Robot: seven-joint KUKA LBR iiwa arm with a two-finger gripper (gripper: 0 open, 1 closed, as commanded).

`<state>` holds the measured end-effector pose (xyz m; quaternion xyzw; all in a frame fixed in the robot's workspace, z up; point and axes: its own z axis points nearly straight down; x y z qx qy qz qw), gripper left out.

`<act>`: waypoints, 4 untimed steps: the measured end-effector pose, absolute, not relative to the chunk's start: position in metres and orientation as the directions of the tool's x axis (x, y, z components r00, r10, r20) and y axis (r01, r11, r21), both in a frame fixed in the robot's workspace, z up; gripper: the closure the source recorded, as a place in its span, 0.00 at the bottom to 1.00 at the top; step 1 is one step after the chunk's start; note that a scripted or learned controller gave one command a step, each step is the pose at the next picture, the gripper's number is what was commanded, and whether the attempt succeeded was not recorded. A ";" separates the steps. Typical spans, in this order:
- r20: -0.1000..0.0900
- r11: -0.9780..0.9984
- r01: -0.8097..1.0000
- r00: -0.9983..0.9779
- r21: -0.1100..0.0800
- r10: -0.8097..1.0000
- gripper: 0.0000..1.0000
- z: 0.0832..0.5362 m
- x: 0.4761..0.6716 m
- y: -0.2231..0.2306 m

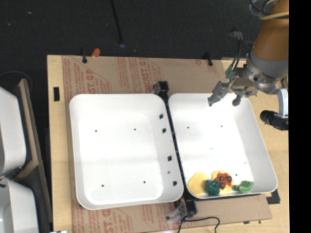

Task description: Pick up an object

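Gripper (pixel 225 100) hovering over right bin (pixel 252 130) far edge, jaws apart, gripping nothing; toy pile (pixel 221 183) lying well apart at near edge

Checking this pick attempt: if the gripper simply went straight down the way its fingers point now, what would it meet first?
Probably bare floor of the right bin near its far edge. The gripper hangs over that end, open and holding nothing, while the cluster of objects lies at the near edge, well off that line. Height above the bin is unclear.
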<state>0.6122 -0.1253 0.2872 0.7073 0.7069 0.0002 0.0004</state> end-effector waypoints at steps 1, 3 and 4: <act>0.001 -0.004 1.000 0.004 -0.011 1.000 0.00 0.167 0.519 -0.139; -0.001 -0.001 1.000 0.001 0.006 1.000 0.00 0.160 0.490 -0.163; 0.000 -0.001 1.000 0.001 0.001 1.000 0.00 0.158 0.490 -0.157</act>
